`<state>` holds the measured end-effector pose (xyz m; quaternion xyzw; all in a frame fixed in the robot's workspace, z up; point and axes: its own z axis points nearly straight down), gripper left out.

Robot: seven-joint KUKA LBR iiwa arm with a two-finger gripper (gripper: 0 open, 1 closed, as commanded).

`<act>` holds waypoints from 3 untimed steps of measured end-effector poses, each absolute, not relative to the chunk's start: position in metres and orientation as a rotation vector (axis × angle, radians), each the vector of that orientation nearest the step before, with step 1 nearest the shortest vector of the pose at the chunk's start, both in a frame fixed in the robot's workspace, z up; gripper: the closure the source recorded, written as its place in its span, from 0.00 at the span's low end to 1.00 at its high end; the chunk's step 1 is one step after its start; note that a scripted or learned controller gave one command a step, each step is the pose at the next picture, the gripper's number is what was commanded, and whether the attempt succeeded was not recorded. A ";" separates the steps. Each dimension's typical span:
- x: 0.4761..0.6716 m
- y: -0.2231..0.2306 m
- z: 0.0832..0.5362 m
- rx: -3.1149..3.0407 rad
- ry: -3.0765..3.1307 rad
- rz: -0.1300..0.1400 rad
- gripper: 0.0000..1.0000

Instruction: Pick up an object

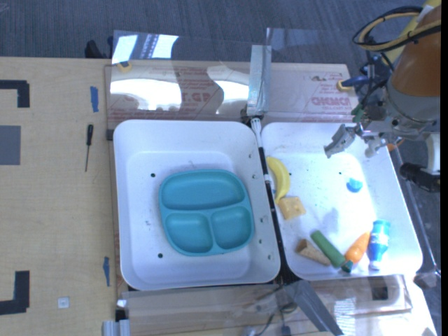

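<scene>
Hand [353, 140]: we see it over the far right corner of the right bin [308, 156], its grey fingers [338, 143] spread apart with nothing between them.
Arm [414, 75]: it comes in from the right, with its orange band just above the wrist and yellow and black cables looped beside it.
Right bin: we count seven small items lying in it.
Banana [280, 176]: it lies against the left wall of this bin, near the divider.
Yellow block [292, 207]: it sits just below the banana; we think it may be a cheese wedge, but the view is too coarse to be sure.
Blue piece [355, 185]: small, it lies alone below the hand, apart from it.
Green cylinder [327, 248]: it lies slantwise near the front wall, with a tan wedge [311, 251] touching its left side.
Carrot [357, 247]: it lies just right of the green cylinder's lower end.
Blue and white bottle [379, 243]: it lies beside the carrot, near the right wall.
Left bin [133, 187]: it holds a teal divided plate [206, 211] with three compartments, set near the middle.
Worktop [49, 208]: tan, with black corner marks and a thin dark tool [88, 144] left of the bins.
</scene>
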<state>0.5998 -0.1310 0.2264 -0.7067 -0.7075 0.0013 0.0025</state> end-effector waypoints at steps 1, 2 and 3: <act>0.581 -0.206 0.148 -2.277 -2.150 0.014 0.00; 0.591 -0.205 0.096 -2.235 -2.202 -0.012 0.00; 0.593 -0.197 0.086 -2.202 -2.239 -0.002 0.00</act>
